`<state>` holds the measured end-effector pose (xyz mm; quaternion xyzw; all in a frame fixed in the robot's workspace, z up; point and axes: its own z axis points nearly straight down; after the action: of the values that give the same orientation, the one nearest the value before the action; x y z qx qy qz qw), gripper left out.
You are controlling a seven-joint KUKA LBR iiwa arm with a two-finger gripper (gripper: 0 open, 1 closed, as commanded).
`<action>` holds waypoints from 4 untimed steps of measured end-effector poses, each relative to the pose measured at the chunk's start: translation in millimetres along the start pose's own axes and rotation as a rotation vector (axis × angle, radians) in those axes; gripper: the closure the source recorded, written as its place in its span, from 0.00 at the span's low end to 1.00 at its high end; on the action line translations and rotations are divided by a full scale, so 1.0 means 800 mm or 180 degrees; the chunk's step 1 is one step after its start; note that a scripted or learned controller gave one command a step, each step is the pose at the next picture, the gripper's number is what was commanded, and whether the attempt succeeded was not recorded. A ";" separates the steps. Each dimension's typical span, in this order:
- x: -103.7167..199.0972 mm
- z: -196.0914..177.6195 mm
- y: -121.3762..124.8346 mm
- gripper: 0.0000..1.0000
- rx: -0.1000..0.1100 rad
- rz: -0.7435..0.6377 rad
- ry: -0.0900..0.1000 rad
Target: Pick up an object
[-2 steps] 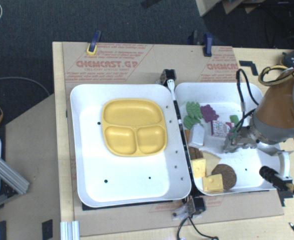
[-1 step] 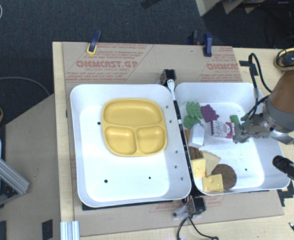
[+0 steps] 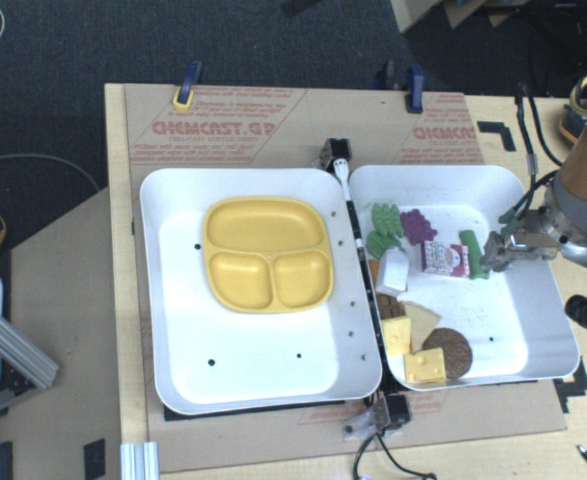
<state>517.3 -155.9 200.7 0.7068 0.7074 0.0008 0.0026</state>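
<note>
The right bin (image 3: 533,318) holds several small toy foods. A green leafy piece (image 3: 384,226) and a purple grape bunch (image 3: 418,225) lie near its back. A small pink-and-white carton (image 3: 443,258) lies in the middle, with a narrow green piece (image 3: 471,252) just right of it. A white block (image 3: 393,269), two yellow cheese wedges (image 3: 425,366) and a brown round cookie (image 3: 453,349) sit toward the front left. My gripper (image 3: 496,253) is low over the bin's right half, right beside the green piece; whether it touches it is unclear.
The left bin (image 3: 173,318) carries a yellow divided plate (image 3: 268,252). A black divider rail (image 3: 358,258) runs between the bins. The arm (image 3: 578,208) comes in over the right bin's right rim. Blue and yellow clamps (image 3: 185,86) hold the board's far edge.
</note>
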 end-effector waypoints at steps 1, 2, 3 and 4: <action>0.000 -0.032 0.002 1.00 -0.0002 -0.0002 0.0001; 0.035 -0.020 0.067 1.00 -0.0002 -0.0014 0.0005; 0.069 -0.040 0.126 1.00 -0.0009 -0.0014 0.0005; 0.085 -0.023 0.141 1.00 0.0002 -0.0001 0.0000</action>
<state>629.6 -87.8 219.9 0.7066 0.7076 0.0006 0.0023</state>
